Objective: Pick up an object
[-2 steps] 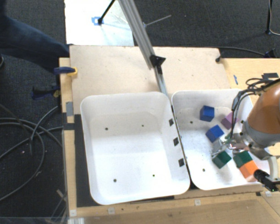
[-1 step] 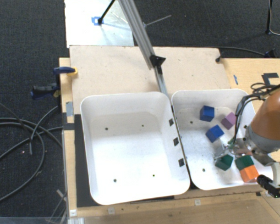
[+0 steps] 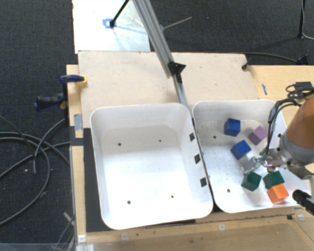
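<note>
The arm (image 3: 303,127) is reaching in from the right and hanging low over the right bin (image 3: 217,200), where all the loose things are lying. The gripper (image 3: 262,162) is sitting down among a tight cluster of blocks, and whether it is spread wide or closed narrow cannot be told from this slant; nothing can be seen between it, so nothing should be counted as held.

Just left of the gripper a blue cube (image 3: 240,148) is resting on the bin floor, apparently touching the metal there. Below it a dark green block (image 3: 251,181) is lying, with a second green block (image 3: 273,178) beside it and an orange block (image 3: 277,194) near the bin's front rim. A purple block (image 3: 257,135) and another blue cube (image 3: 231,126) are sitting further back, a little apart from the crowd.

The gripper seems to be going for the blue cube or the green block under it, since those are nearest. The crowding is probably making a clean grasp hard, as neighbours are leaving little room.

The left bin (image 3: 146,115) is standing alongside on the counter (image 3: 160,78), the two rims touching.
</note>
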You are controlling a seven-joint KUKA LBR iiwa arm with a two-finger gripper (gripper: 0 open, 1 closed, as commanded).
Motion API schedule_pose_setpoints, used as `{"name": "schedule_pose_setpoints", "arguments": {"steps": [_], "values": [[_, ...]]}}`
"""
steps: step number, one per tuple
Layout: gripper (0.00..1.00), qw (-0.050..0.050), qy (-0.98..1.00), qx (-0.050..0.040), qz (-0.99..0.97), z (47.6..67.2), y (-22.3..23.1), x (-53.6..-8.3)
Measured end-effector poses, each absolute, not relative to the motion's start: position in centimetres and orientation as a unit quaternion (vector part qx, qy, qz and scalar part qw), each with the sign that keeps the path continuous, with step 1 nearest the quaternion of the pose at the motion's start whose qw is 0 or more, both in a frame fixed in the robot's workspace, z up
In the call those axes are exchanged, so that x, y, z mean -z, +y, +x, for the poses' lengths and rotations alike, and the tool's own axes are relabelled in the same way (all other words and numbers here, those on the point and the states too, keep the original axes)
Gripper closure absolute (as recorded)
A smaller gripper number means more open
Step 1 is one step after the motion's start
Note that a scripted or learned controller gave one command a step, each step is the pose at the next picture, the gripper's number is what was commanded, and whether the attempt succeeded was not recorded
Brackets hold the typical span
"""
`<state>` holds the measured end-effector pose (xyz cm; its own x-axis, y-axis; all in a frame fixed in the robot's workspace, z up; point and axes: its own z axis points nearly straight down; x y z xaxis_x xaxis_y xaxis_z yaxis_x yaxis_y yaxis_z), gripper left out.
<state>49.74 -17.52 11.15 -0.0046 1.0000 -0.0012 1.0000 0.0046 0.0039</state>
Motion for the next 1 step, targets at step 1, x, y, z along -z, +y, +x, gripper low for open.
{"name": "schedule_pose_setpoints", "arguments": {"steps": [1], "values": [[0.0, 0.0, 0.71, -0.0012, 0.704, 52.65, -14.15, -8.92]]}}
